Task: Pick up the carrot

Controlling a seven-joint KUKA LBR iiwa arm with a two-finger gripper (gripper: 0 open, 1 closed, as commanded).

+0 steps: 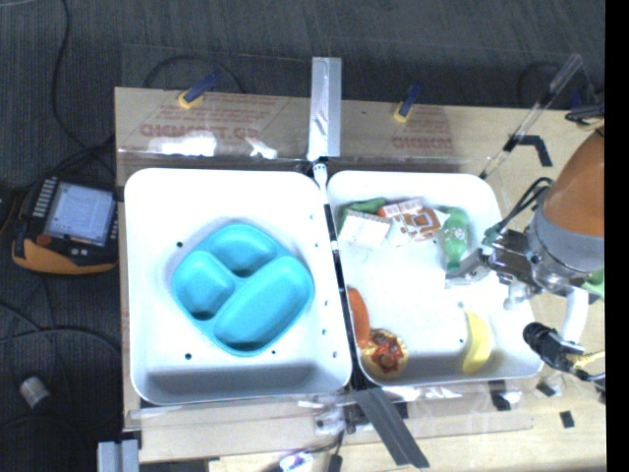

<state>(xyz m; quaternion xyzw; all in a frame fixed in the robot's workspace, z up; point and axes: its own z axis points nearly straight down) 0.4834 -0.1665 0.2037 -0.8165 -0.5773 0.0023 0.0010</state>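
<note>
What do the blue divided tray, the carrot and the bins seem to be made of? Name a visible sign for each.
Blue divided tray: probably moulded plastic, with a smooth, even colour and rounded compartments.
Carrot: likely a plastic toy, uniformly orange and slightly glossy, though it is too small to tell for sure.
Bins: seemingly thin white plastic, with soft rounded rims and a faint sheen.

Bare floor mid right bin, clutter behind.
</note>
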